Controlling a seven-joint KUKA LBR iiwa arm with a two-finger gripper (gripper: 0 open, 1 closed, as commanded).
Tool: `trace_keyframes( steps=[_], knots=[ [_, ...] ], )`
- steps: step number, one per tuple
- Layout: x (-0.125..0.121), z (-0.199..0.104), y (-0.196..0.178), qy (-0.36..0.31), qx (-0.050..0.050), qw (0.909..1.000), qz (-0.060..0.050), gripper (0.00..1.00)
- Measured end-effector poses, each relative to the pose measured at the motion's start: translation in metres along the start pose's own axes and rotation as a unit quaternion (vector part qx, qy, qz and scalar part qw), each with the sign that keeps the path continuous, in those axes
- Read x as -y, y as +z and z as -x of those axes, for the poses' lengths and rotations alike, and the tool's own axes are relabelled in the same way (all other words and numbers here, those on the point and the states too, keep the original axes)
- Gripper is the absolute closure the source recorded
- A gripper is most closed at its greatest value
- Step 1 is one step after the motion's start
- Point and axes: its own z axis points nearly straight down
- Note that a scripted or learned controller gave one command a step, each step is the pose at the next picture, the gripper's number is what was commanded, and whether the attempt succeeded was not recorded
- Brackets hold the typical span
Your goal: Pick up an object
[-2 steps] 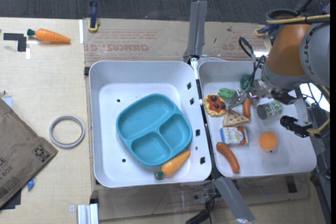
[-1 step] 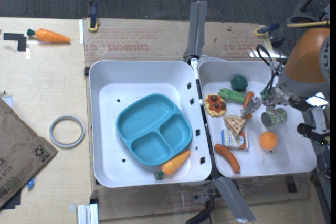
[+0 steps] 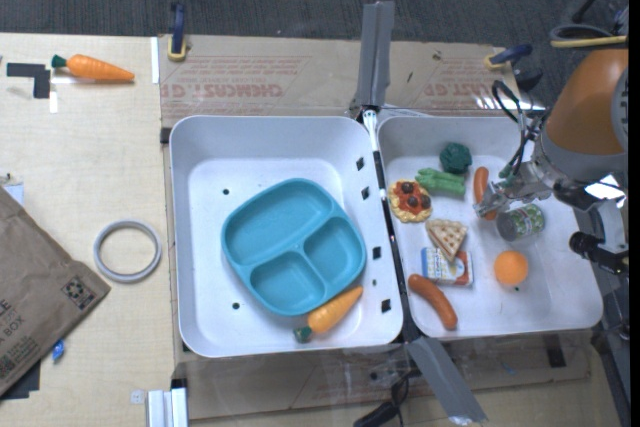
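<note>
From the overhead camera I see my gripper [image 3: 497, 203] low in the right bin [image 3: 575, 315], beside the small red sausage [image 3: 481, 183] and a grey can [image 3: 521, 221]; whether it grips anything I cannot tell. The orange ball [image 3: 511, 268] sits near. The cardboard [image 3: 270, 75] behind the bins carries reversed red lettering I cannot read.

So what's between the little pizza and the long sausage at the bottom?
The sandwich wedge and small carton lie between pizza and sausage, seen from the overhead camera.
</note>
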Motion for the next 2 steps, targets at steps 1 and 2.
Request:
trace_keyframes(
  steps=[1,2],
  knots=[
    [-0.046,-0.049,-0.141,0.063,0.000,0.9980,-0.001,1.00],
    [-0.064,-0.078,-0.089,0.175,0.000,0.9845,-0.003,1.00]
  ],
)
